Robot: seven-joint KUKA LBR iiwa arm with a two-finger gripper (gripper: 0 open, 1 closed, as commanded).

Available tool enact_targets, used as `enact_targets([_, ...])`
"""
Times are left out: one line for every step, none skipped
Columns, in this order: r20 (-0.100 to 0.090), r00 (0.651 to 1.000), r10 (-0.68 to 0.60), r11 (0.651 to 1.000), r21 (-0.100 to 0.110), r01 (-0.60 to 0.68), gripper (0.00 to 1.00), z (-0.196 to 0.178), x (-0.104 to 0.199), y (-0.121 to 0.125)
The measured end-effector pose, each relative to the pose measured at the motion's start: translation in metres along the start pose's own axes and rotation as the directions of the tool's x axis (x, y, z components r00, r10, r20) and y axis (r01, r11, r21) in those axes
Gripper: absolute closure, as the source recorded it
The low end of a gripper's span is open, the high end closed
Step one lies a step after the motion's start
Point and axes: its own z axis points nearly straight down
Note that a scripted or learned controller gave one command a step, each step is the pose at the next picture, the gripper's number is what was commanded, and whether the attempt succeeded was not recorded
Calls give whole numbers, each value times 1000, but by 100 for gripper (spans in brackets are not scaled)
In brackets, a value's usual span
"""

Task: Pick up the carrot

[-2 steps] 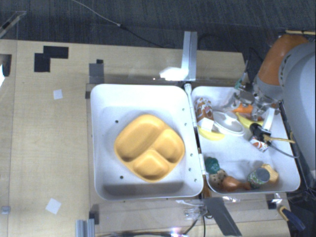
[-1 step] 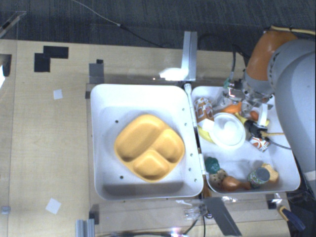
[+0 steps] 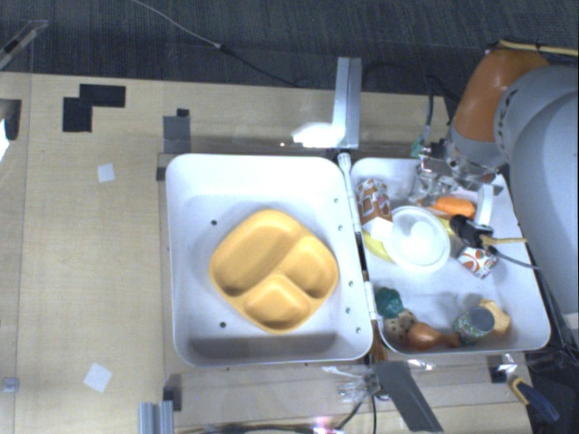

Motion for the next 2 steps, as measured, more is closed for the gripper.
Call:
enact_targets([6,951,-309,951,-15,309,100,10,-59,-64])
enact_targets([-7,947,-321,947,-19,321,0,10,-47,-62])
